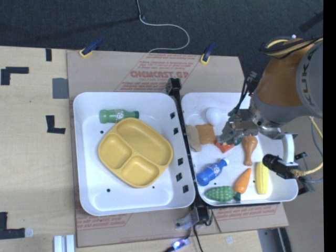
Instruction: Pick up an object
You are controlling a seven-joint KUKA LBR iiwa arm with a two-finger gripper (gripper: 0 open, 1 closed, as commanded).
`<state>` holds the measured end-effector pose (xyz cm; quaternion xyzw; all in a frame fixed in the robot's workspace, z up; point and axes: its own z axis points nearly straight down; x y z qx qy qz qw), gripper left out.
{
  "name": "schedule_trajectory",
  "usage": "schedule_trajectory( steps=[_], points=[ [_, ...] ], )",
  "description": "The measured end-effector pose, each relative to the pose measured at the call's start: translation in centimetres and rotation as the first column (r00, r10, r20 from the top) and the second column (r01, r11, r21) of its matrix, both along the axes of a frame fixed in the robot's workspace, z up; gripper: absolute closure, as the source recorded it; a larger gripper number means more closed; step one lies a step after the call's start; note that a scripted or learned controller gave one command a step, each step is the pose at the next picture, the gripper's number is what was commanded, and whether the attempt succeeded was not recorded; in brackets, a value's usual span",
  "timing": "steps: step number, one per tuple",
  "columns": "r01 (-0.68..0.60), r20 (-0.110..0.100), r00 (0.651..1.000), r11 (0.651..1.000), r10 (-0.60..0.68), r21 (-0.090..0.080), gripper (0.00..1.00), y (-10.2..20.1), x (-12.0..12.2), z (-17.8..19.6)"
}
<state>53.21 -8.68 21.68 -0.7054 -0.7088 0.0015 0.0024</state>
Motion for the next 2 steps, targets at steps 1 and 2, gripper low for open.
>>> schedule_trajectory(
  steps=[1,2],
  points=[
    [-0.001,-0.001,1.000,1.000,0.001,0.000,1.00,4.7,-1.8,-0.4],
    [-0.003,0.001,1.000,1.000,0.003,0.001,1.00,10.4,-2.8,1.0]
  ],
)
